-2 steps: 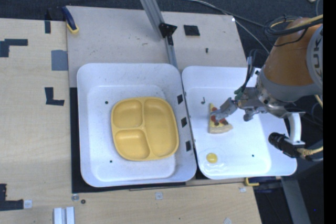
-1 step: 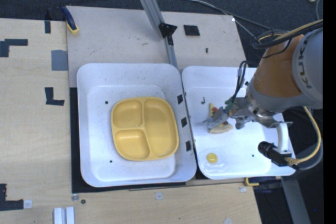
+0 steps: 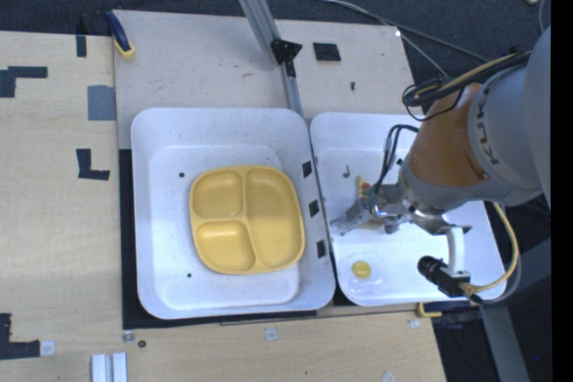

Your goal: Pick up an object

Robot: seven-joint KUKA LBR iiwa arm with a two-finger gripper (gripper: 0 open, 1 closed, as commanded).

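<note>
Camera view. Arm (image 3: pixel 488 134) enters from 3 o'clock, grey body with the orange band (image 3: pixel 443 148) above the wrist, bent down into the right bin (image 3: pixel 333 131). Wrist tilts toward 9 o'clock; pincer (image 3: pixel 351 221) low over the bin's left half, near the wall between the bins. Whether the pincer is released or clenched: cannot tell, the metal parts blur together. Small yellow object (image 3: pixel 361 269) lies on the right bin's floor at 6 o'clock from the pincer, apart from it. Left bin (image 3: pixel 152 139) holds a yellow divided plate (image 3: pixel 245 219), lying flat near its centre. Both bins rest on the desk (image 3: pixel 197 58).
</note>
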